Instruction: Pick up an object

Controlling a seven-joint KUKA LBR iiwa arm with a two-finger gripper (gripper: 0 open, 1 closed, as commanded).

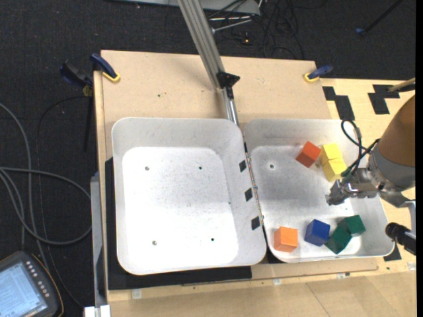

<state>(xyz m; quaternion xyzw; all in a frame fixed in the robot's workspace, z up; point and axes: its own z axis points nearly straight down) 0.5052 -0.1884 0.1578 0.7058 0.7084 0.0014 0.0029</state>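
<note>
Dark carpet strewn with cables surrounds our pale wooden worktop (172, 84), which carries two shallow white plastic bins side by side. Our grey arm reaches into the right bin (284, 177), its hand (338, 195) low over the bin floor; we cannot tell how it is set. Two yellow blocks (332, 160) lie just beside it, with a red-orange cube (308, 154) next to them. Along the near wall sit an orange cube (286, 238), a blue cube (318, 232) and two green blocks (346, 233).
</note>
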